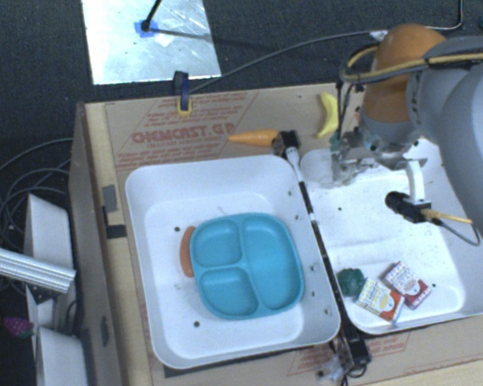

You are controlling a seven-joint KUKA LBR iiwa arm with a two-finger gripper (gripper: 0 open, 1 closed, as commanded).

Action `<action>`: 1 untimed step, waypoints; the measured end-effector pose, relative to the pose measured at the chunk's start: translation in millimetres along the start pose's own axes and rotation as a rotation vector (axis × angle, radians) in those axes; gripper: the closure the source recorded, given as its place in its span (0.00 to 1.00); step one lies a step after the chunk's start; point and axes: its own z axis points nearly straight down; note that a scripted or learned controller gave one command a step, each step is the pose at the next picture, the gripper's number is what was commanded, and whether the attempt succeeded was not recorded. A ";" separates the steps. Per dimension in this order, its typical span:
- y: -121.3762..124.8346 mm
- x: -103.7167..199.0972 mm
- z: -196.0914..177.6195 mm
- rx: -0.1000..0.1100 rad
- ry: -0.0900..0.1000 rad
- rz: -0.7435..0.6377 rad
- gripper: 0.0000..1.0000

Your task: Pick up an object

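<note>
Gripper (348, 168): opening can't tell. Picks: green obj (351, 281), packet (378, 298), well nearside of it. Advise: centre over one, descend vert.

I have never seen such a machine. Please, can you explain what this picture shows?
One camera looks down at a slant on a bench. The grey arm from the right is a robot; its gripper hangs over the back of the right bin. That bin holds a dark green lump and two small packets. The left bin holds a blue divided plate with a brownish sausage-like thing beside it. Behind the bins lie a carrot and a banana. Whether the gripper holds anything, I cannot tell.
</note>
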 end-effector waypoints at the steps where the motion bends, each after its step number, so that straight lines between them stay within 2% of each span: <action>1: -0.1 0.0 0.2 0.000 0.000 0.000 0.00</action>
